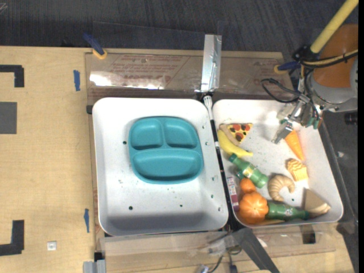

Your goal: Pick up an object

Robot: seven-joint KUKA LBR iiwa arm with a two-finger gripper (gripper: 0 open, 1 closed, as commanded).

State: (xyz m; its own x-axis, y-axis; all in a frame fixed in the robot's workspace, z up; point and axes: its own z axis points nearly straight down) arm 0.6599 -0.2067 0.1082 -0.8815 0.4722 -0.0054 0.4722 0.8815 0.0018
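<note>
1. Camera view looks down on two shallow white bins on the table; you will find the end effector (289,124) low in the right-hand white bin (264,110), near its 2 o'clock corner.
2. Its metal fingers (282,133) point down toward 7 o'clock, but I cannot tell whether they are spread or closed, and nothing shows between them.
3. Your nearest candidate is the orange carrot-shaped wedge (296,145), just beside the fingers at their 4 o'clock. Its long axis runs from 11 o'clock to 5 o'clock, tapering toward the bin's right wall.
4. Judging from that, the coming move turns on a short shift toward 4 o'clock, with the fingers set across that axis.
5. Other toys lie well apart toward 7 o'clock: a yellow plastic banana (232,147), a pizza slice (238,131) and a round orange fruit (252,206).
6. The left-hand white bin (108,169) carries a teal divided plate (165,149).
</note>
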